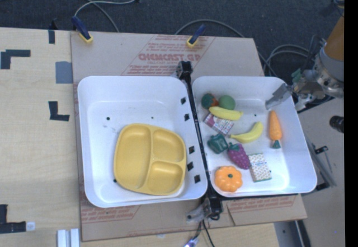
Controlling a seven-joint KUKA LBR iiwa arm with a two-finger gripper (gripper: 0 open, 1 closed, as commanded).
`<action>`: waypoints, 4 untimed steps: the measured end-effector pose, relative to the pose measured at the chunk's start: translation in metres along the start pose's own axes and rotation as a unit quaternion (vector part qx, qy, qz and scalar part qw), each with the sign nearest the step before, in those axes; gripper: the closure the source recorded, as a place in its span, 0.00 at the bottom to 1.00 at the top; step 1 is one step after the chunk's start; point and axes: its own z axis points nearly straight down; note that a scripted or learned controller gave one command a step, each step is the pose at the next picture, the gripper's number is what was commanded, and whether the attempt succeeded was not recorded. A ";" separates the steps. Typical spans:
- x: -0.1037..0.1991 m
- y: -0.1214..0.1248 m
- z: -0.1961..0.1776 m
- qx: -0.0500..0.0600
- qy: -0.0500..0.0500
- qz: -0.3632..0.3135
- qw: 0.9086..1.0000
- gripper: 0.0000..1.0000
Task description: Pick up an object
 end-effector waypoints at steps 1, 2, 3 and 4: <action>0.034 0.087 0.147 0.000 0.000 -0.001 1.000 0.00; 0.111 0.035 0.099 -0.003 0.000 -0.001 1.000 0.00; 0.116 0.015 0.157 -0.004 -0.001 0.000 1.000 0.00; 0.111 -0.037 0.157 -0.006 -0.001 0.001 1.000 0.00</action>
